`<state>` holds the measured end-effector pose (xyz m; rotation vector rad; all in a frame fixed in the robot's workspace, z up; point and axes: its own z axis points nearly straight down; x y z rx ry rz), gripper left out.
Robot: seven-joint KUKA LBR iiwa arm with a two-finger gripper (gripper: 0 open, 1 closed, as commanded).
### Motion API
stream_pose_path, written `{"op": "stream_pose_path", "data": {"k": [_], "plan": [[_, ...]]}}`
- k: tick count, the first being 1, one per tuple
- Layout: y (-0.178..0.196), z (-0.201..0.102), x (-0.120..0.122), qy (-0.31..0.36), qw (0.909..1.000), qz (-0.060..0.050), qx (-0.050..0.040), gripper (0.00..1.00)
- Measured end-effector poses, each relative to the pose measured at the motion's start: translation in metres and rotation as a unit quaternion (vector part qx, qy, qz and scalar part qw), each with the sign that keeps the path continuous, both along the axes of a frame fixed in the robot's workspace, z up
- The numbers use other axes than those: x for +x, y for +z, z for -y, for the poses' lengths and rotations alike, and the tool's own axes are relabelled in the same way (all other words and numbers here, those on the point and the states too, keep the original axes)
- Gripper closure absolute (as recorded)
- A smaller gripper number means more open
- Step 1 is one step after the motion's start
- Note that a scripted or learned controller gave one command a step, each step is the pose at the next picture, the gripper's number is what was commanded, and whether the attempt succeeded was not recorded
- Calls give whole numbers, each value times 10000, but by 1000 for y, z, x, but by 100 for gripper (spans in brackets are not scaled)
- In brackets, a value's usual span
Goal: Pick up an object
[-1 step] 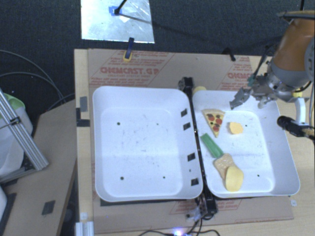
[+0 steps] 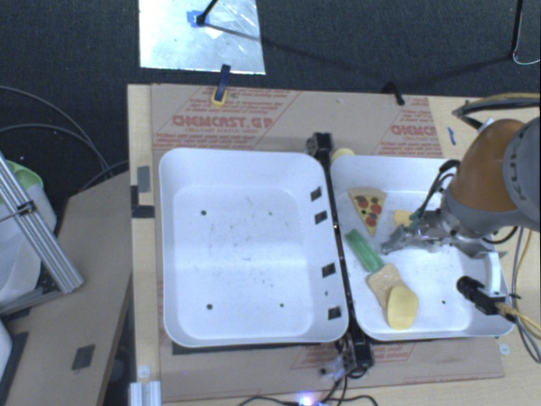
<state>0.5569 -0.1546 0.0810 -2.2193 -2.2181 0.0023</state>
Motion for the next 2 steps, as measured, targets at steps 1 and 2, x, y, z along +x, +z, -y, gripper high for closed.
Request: {"op": "stream_pose_path", "data": {"k": [1, 2], "plan": [[3, -7, -71, 5, 10000, 16, -4, 0], [3, -65, -64, 41, 10000, 20, 6, 0]]}}
